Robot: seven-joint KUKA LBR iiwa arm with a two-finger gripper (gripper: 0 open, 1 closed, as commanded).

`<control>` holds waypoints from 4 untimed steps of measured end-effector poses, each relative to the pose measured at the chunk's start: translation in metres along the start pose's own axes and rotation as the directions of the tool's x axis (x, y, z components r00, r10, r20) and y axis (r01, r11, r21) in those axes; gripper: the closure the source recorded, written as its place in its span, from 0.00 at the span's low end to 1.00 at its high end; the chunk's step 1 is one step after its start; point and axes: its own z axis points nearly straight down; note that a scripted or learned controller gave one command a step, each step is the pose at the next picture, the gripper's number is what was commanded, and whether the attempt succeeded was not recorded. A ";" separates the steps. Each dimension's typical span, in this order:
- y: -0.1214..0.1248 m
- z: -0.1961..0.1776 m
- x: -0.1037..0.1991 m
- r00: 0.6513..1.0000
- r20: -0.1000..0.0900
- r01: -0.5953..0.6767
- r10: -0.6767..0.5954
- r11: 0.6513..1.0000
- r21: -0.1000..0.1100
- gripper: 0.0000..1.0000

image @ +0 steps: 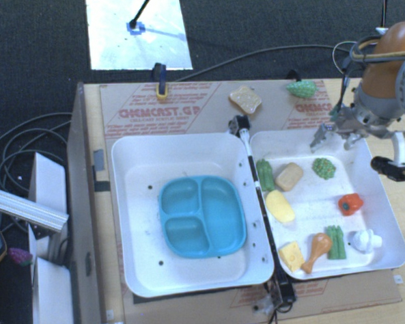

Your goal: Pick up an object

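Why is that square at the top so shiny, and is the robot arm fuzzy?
In the camera view, the pale square sheet on the dark floor bounces light back as glare, washing it out; the gripper looks a little soft and blurred; the toy food in the right bin stays evenly lit and fairly sharp.

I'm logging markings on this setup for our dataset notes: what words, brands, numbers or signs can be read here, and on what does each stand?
"CHEMCAST GP": red print on the brown board under the bins, left of the bread slice.
More red print of the same kind runs across the board, also near the green toy at top right; too blurred to read.
Nothing legible on the white bins, blue tray or toy foods.
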 end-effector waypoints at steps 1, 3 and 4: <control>-0.023 0.037 0.009 1.000 -0.001 0.000 0.000 1.000 -0.001 0.00; -0.024 0.039 0.012 1.000 -0.002 0.003 -0.003 1.000 0.000 0.00; 0.001 -0.005 -0.012 1.000 0.001 0.003 -0.003 1.000 -0.005 0.00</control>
